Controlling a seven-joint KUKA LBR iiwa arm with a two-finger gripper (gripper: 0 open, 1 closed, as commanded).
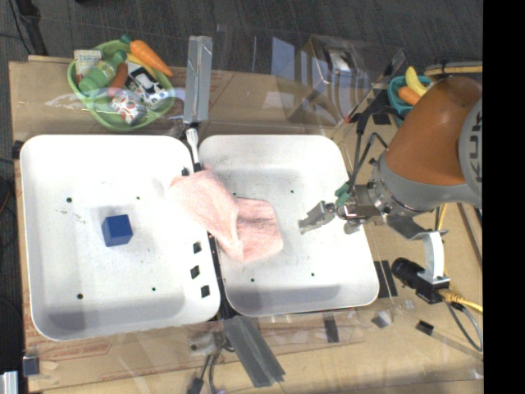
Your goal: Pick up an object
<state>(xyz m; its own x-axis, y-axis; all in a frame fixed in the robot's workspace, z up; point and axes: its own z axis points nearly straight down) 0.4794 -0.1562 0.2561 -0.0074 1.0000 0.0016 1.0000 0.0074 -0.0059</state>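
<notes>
Hovering my gripper (314,218) just right of the pink cloth (234,216), holding nothing and its opening unclear, I judge I'm approaching and must next move left and descend.

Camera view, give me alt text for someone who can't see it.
A grey-and-orange robot arm reaches its gripper over the right white bin, near a pink cloth draped across both bins. A blue cube sits in the left bin.

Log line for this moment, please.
gripper: over right bin, nothing held | pink cloth: draped across divider | blue cube: left bin
</notes>
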